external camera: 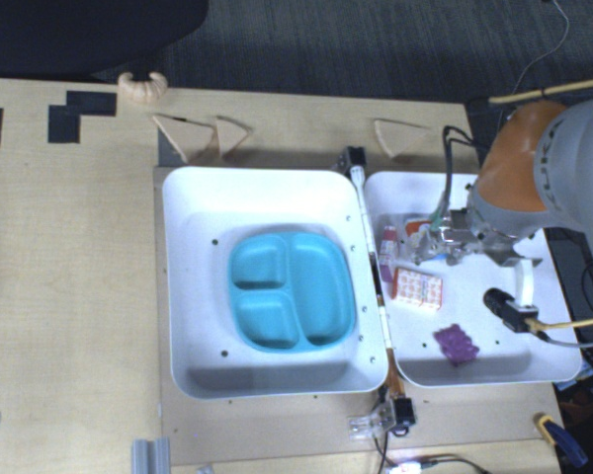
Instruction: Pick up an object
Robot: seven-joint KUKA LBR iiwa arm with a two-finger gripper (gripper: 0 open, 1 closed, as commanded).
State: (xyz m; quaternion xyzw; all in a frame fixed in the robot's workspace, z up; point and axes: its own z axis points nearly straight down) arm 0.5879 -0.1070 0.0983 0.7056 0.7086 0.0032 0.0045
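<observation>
Pale wood makes up the worktop (69,294), which carries two shallow white bins side by side. The left bin (193,265) holds a turquoise tray (292,289) lying flat at its middle. The tray has two small compartments on its nine o'clock side and one long compartment on its three o'clock side.

The right bin (549,358) holds the loose things that could be picked up. Near its nine o'clock wall lies a slim pinkish item (387,255), too blurred to name. Just beside that, toward four o'clock, a white packet (417,288) with a red pattern lies flat. A small red-and-white item (415,228) sits at the packet's twelve o'clock. A purple lump (457,343) rests toward the bin's six o'clock, apart from the packet.

The hand (440,243) sits low over the bin, at one o'clock of the packet and close to the red-and-white item. Whether it is apart or together cannot be told, and nothing is seen held in it. The grey arm (578,156) reaches in from three o'clock.
</observation>
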